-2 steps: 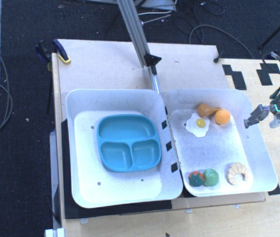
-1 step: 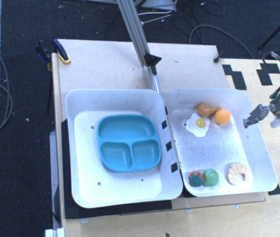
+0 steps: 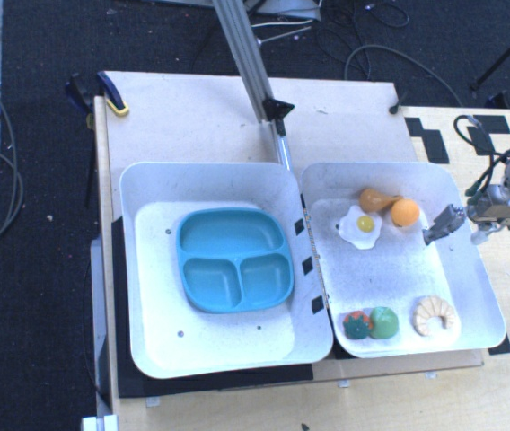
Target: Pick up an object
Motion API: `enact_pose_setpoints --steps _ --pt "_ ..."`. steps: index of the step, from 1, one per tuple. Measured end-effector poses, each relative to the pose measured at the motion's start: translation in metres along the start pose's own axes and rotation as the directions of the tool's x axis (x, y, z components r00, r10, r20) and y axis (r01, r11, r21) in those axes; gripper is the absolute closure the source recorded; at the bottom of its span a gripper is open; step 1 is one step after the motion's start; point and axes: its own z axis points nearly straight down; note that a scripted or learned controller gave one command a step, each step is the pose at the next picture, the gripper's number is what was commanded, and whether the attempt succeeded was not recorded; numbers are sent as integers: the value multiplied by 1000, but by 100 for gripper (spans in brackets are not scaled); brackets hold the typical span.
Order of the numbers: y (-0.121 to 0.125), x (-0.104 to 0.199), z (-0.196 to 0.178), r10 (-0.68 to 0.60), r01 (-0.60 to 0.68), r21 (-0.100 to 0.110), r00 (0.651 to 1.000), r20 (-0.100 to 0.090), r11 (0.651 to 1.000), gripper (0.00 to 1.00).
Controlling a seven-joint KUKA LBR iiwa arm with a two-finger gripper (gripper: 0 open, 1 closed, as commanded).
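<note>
Four or so toy foods sit in the right bin (image 3: 470, 268), so the arm has a choice. An orange ball (image 3: 405, 213) lies nearest the gripper (image 3: 444, 224), touching a darker orange piece (image 3: 376, 199) at its 10 o'clock, and a fried egg (image 3: 361, 228) rests just beside both, around 8 o'clock from the ball. Further down, a croissant (image 3: 435, 315) sits near the bin's lower right, with a green and red piece (image 3: 371, 323) at its 9 o'clock.

From the gripper, the ball is close by at about 10 o'clock, not touching from what I can see. The gripper hangs over the bin's right side with nothing visibly between its fingers; honestly can't tell how wide they're spread from this angle.

My guess is everything's loose in one bin so picks happen there, while the blue divided tray (image 3: 235, 259) in the left bin (image 3: 147, 241) waits as a drop spot.
</note>
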Motion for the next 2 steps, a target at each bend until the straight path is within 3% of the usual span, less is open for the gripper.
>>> enact_pose_setpoints --steps 2 --pt "-3 9 126 1 -1 0 1000 -1 1000 0"
